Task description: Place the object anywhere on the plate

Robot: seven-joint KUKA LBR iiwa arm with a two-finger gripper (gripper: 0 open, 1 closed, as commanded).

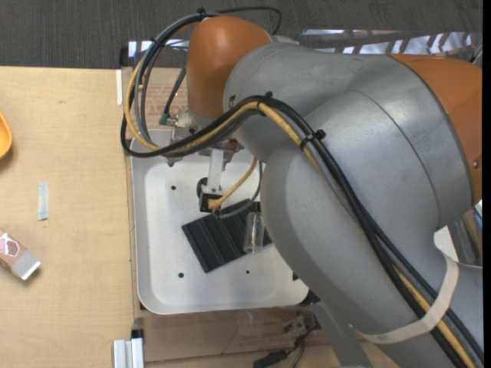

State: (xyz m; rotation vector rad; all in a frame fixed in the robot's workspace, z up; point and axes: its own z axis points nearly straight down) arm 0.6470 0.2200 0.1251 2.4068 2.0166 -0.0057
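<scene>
Right side of the white bin [153, 282] covered by the grey arm [360, 167], black ribbed slab [211, 244] in the bin overlapped at its right end, orange object [4, 138] well left of the bin cut by the frame edge (kind not to be told), pink-and-white piece [17, 256] likewise clipped.

White bin [157, 282], black ribbed slab [213, 244], grey arm [368, 144] with orange band, tan bench [69, 144]

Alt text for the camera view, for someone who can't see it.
A grey robot arm with an orange band reaches over a shallow white bin holding a flat black ribbed rectangle. A small grey strip lies on the wooden bench beside it.
</scene>
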